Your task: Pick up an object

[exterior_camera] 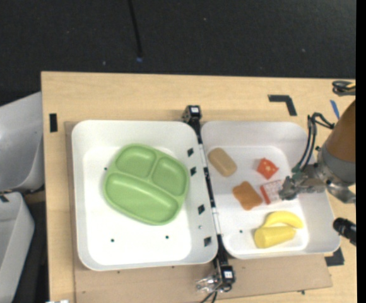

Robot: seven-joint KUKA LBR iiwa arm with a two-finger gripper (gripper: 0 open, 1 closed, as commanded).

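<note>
Yellow and lowest in the right bin [296,131], a banana-shaped piece [277,228] lies close to that bin's front wall, with a second yellow lump seeming to press against its underside. Just above it, the gripper [286,189] reaches in from the right side of the right bin, its dark tip hanging over the bin floor. A small clear-and-red item [271,190] sits right at that tip, touching or nearly touching it; the view is too blurred to tell whether the item is between the fingers, and whether the gripper is apart or together cannot be told. Beside that item, toward the divider, an orange-brown block [247,196] lies flat. Farther back in the right bin, a tan rounded piece [222,161] rests near the divider, and a small red object [267,166] sits behind the gripper tip, apart from it. The arm's orange band [343,137] rises over the right bin's right wall, with dark cables looping beside it.

Across the divider from the right bin, the left bin [88,232] holds a green three-compartment plate [146,183], tilted diagonally. Both bins sit on a light wooden bench [120,93]. Beyond the bench the floor is dark, and pale grey shapes [6,150] stand well to the left of the left bin.
</note>
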